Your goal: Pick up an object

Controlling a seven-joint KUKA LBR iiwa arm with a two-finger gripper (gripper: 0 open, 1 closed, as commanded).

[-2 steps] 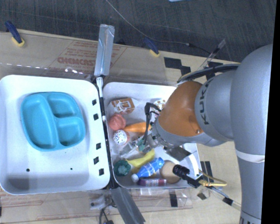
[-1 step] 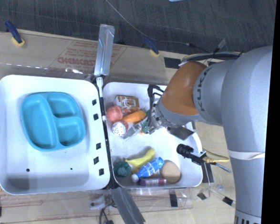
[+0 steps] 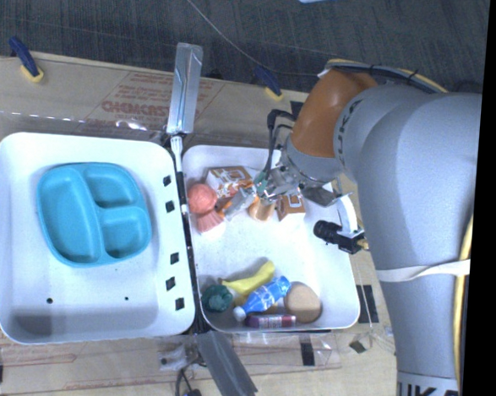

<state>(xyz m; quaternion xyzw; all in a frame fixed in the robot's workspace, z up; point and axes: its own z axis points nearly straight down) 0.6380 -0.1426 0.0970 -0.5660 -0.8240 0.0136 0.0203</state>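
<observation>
In the right bin (image 3: 338,241), my gripper (image 3: 270,191) is down among a cluster of items at the far end. Around it lie an orange-and-white snack packet (image 3: 228,180), a crinkled wrapper (image 3: 241,203) and small brown blocks (image 3: 291,205). A pink cupcake-like toy (image 3: 203,203) sits just left of them against the bin's wall. The gripper's tip is mixed in with the clutter, so I cannot see whether anything is held.
At the right bin's near end lie a yellow banana (image 3: 251,279), a blue bottle (image 3: 267,294), a green lump (image 3: 218,297), a tan round object (image 3: 303,301) and a dark tube (image 3: 270,320). The left bin (image 3: 20,304) holds a blue divided plate (image 3: 94,212).
</observation>
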